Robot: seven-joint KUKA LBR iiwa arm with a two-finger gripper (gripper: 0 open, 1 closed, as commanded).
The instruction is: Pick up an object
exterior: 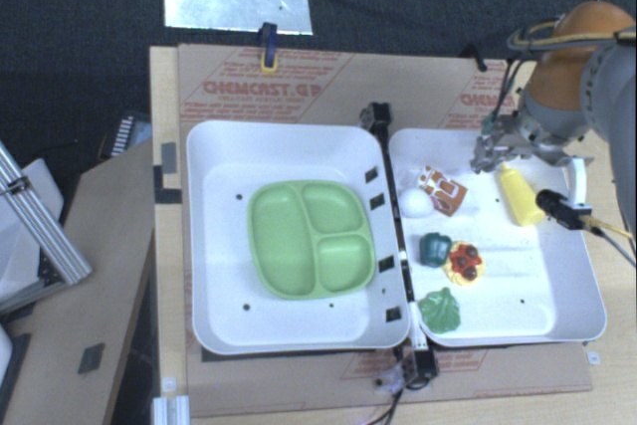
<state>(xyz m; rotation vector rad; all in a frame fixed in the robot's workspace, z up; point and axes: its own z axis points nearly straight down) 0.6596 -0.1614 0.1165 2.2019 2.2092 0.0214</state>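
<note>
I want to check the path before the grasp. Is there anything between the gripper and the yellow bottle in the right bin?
Nothing visible stands between them. The gripper hangs at the far side of the right bin, and the yellow bottle lies just beside it. The nearest other thing, the brown-and-white toy, sits off to the camera's left, clear of that gap.

Just left of the pincer [495, 157] lies a brown-and-white toy [442, 191] beside a white egg [415, 204]; just below it, a yellow bottle [519, 195]. Farther down-left: a teal piece [434, 249], a yellow-red piece [465, 263], green leafy toy [439, 311]. Far left, a light-green divided plate [309, 239].
</note>
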